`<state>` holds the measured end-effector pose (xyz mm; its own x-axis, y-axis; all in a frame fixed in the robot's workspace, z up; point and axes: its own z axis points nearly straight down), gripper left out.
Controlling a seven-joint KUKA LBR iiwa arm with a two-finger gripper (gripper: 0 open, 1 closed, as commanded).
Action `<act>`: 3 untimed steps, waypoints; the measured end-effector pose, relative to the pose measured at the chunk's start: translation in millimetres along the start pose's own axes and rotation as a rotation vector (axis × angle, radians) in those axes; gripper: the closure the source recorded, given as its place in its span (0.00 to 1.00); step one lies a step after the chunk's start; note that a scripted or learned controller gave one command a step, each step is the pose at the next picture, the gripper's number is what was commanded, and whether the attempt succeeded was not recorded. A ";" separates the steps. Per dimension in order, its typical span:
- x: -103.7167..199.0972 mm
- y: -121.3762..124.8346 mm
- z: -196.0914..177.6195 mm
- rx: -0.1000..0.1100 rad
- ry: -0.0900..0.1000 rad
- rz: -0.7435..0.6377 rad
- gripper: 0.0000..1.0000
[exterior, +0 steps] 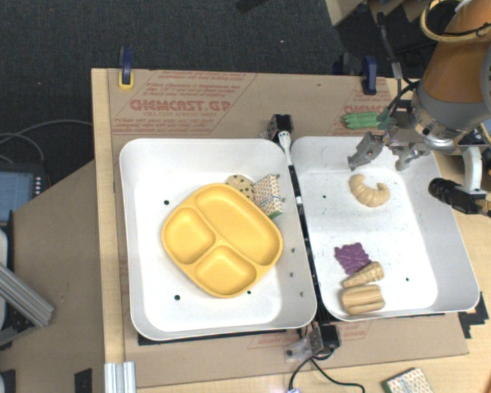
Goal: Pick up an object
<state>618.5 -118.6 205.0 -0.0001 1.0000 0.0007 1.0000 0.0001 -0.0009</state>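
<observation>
My gripper (385, 155) hangs over the far part of the right bin (442, 244), its two fingers spread open with nothing between them. Just below it lies a tan croissant (368, 191), apart from the fingertips. Nearer the front of the same bin sit a purple piece (352, 257), a small cone-shaped pastry (362, 275) and a tan bread roll (362, 300). In the left bin (139, 244) rests a yellow divided plate (221, 239). A cookie (240, 184) and a patterned packet (268, 192) peek out at the plate's far edge.
A black divider (299, 219) runs between the two bins. Both bins rest on a cardboard sheet (180, 105) with blue clamps at its far edge. A green item (362, 121) lies on the cardboard behind the right bin.
</observation>
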 end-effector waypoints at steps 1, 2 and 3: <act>-22.3 0.4 126.0 0.004 -0.001 0.002 0.00; -17.1 -58.5 120.9 0.006 0.001 0.002 0.00; -17.2 -55.4 109.9 -0.002 -0.001 0.001 1.00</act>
<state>563.0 -135.7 95.1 0.0012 1.0000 -0.0001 1.0000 -0.0012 0.0012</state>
